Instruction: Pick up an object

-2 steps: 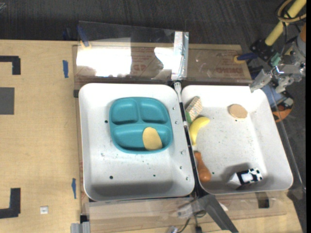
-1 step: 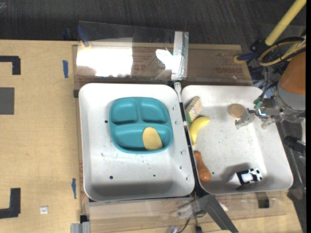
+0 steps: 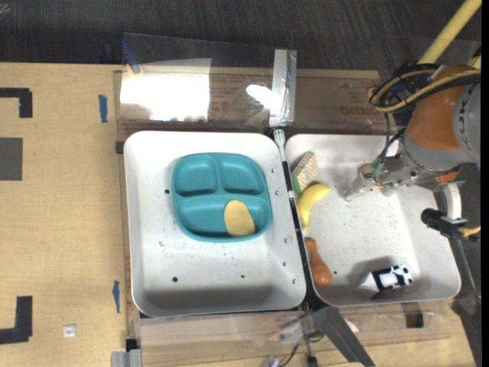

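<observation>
Two white bins are set on a tan wooden bench [image 3: 53, 228], dark carpet [image 3: 229, 6] beyond at twelve o'clock; the gripper [image 3: 359, 183] is seen low in the right bin [image 3: 428, 281], its opening impossible to judge; a banana [image 3: 309, 201] lies at its nine o'clock, a teal tray [image 3: 202, 197] in the left bin [image 3: 153, 266].

A robotics lab: taped bench [image 3: 61, 205], white bins [image 3: 145, 274], cabled arm [image 3: 439, 121].

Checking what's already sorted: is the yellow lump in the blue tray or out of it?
In it. The yellow lump lies in the blue tray's near compartment, inside its rim.
</observation>
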Robot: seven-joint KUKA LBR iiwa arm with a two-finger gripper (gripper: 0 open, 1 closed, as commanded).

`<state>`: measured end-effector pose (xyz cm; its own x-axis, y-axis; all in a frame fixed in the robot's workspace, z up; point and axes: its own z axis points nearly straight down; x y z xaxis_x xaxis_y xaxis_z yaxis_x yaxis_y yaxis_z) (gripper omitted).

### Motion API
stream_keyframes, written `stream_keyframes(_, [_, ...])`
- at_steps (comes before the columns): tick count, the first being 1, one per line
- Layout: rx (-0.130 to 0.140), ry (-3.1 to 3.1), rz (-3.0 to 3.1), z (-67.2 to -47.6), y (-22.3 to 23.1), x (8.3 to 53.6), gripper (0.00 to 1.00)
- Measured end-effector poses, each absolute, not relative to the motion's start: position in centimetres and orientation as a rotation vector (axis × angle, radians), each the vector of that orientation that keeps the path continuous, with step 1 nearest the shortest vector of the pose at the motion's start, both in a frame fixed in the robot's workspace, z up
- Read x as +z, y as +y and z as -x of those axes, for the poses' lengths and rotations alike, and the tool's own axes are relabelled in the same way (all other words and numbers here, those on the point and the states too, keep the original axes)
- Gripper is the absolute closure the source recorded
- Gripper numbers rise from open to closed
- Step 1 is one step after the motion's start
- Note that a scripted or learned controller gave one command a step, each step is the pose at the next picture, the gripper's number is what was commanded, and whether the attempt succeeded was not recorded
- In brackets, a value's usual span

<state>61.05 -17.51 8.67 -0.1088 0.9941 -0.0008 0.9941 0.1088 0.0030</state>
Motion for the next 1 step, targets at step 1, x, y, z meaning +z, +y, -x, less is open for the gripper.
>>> stream_keyframes(1, [0.006, 2.446, -1.964, -64.44, -13.60, 13.72, 0.00])
